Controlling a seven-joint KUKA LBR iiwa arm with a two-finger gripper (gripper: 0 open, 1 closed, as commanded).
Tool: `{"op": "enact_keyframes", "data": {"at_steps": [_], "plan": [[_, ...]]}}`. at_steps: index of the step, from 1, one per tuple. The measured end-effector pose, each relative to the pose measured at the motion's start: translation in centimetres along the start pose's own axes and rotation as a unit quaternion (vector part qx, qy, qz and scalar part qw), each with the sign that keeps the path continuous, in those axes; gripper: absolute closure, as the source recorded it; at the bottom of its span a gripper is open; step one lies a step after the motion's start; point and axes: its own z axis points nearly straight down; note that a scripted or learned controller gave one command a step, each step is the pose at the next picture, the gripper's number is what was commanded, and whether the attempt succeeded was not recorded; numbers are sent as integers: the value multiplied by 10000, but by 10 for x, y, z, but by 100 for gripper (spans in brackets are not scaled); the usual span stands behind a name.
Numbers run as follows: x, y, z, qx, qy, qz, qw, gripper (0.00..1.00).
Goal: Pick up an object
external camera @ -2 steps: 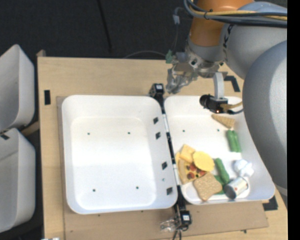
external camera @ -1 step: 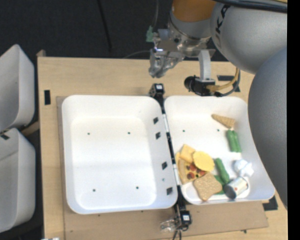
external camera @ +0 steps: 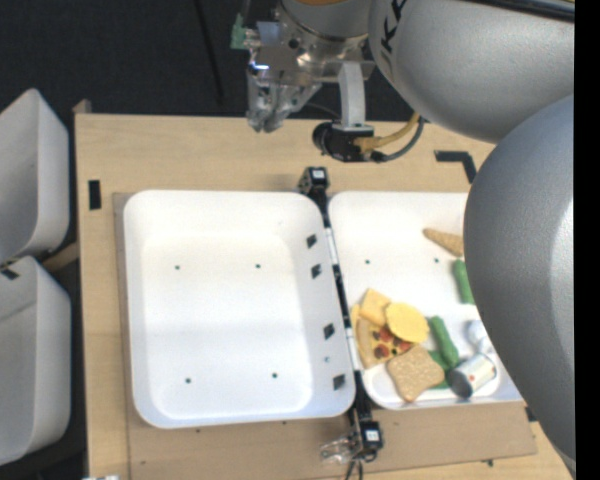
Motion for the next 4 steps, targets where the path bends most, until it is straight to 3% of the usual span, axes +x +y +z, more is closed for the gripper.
{"op": "enact_keyframes", "data": {"at_steps": [1,2,3,4], "plan": [[33,-6,63,46,-24,31,10000,100],[62,14,-49,-31,3,24,10000,100],[67,-10,77,85,-37,46,9999,100],[68,-10,-94,-62,12,23,10000,100]]}}
